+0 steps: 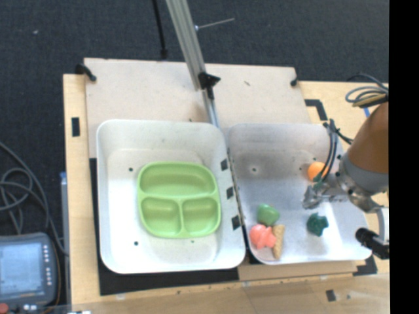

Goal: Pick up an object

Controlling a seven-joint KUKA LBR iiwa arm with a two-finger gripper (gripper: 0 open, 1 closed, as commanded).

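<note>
My gripper (313, 198) hangs low over the right bin (275, 149), reaching in from the right. Just below it lies a dark green toy (317, 224), a little apart from the fingertips. An orange ball (315, 170) sits just above the gripper, partly hidden by the wrist. Toward the bin's front left lie a light green piece (267, 214), a pink toy (261, 236) and a tan cone (279, 239). I see nothing between the fingers.
The left bin (118, 142) holds a light green divided plate (178, 199). A metal pole (190, 41) rises at a slant behind the bins. Cables (363, 95) lie at the bench's right rear.
</note>
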